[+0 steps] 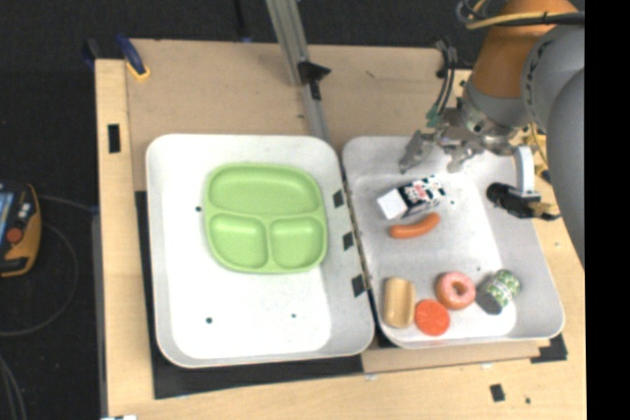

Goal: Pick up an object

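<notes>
Both bins (246,330) looked like smooth white plastic with a faint sheen. The green divided plate (264,216) appeared to be matt plastic. The bench top (207,89) looked like pale, unvarnished wood or board. The slanted post (281,5) behind the bins had a ribbed, dull metallic look. The doughnut (455,289) and sausage (413,227) seemed glossy, like moulded toy plastic.

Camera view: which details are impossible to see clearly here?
- Gripper: too small and blurred to tell its finger state.
- Small box under it: print is too small to read.
- Grey-green item near the right bin's corner: too blurred to identify.
- Arm: cut off by the right edge.
</notes>
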### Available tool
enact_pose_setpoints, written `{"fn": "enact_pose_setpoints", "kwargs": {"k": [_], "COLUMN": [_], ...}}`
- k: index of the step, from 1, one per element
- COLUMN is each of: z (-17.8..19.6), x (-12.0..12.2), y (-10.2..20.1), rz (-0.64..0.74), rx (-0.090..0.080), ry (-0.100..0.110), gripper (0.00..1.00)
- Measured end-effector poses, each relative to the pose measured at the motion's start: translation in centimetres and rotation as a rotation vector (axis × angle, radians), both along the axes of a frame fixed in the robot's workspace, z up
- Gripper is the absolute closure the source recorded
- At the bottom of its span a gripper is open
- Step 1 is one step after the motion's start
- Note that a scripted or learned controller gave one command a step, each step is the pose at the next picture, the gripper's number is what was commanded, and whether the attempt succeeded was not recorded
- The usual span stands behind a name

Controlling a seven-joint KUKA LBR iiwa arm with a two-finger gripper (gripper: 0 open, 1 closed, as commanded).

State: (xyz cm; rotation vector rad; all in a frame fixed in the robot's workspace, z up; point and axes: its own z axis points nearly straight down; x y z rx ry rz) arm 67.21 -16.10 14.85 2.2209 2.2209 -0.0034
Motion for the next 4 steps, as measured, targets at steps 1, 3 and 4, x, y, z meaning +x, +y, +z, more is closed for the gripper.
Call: {"fn": "enact_pose_setpoints", "kwargs": {"k": [1, 3, 4], "z": [-5.0, 1.6, 6.6], "x": [0.0, -0.1, 0.1], "y": [-0.1, -1.1, -1.3], "rz": [0.001, 0.000, 0.001], "rx": [0.000, 0.000, 0.000], "ry": [0.000, -0.006, -0.008], "gripper": [0.00, 1.00, 1.00]}}
